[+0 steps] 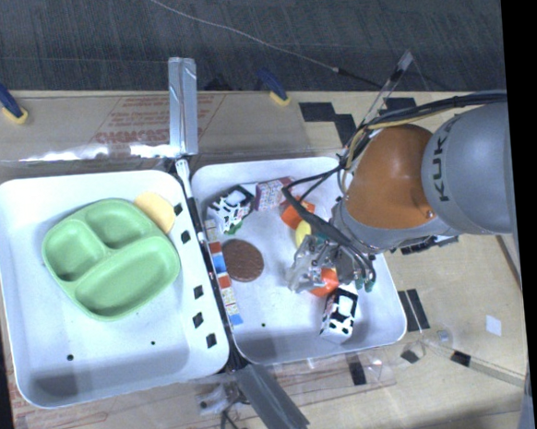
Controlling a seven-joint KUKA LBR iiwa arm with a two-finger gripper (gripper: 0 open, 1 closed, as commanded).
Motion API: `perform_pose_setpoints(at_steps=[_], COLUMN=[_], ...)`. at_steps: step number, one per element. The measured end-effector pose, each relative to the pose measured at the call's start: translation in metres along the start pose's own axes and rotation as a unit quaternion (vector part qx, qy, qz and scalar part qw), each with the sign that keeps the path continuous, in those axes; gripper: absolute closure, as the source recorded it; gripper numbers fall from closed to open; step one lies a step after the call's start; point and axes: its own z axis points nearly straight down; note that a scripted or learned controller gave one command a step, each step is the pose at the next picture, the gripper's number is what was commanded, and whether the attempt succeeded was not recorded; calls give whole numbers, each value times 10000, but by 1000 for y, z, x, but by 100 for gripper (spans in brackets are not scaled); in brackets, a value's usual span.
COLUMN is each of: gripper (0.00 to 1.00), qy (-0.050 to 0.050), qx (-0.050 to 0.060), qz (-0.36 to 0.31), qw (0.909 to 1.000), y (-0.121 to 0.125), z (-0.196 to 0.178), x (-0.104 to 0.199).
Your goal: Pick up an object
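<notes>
You have the desk [75,113] carrying two shallow white bins side by side, with the grey arm [451,176] and its orange band reaching in from the right over the right bin [278,333]. The left bin [39,356] holds a green divided tray [112,258], and a yellow piece [155,209] sits touching that tray's upper right corner. In the right bin, the gripper [321,268] hangs low over the middle-right part, just above an orange object [324,281] that lies at its tip. You cannot tell whether the fingers are spread or pressed together, since cables and the wrist clutter that spot. Just below the gripper lies a black-and-white patterned object [339,315], near the bin's lower right corner. A second black-and-white object [231,209] rests near the upper left of the same bin, with a brown round disc [244,259] just below it. Another orange piece [294,214] lies beside the arm's wrist, further up.
</notes>
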Motion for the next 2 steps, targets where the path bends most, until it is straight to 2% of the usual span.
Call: perform_pose_setpoints(at_steps=[1, 2], gripper=[0, 0], qy=[2, 23], qx=[0, -5], qz=[-2, -17], qw=[10000, 10000], y=[0, 22], z=[0, 11], x=[0, 2])
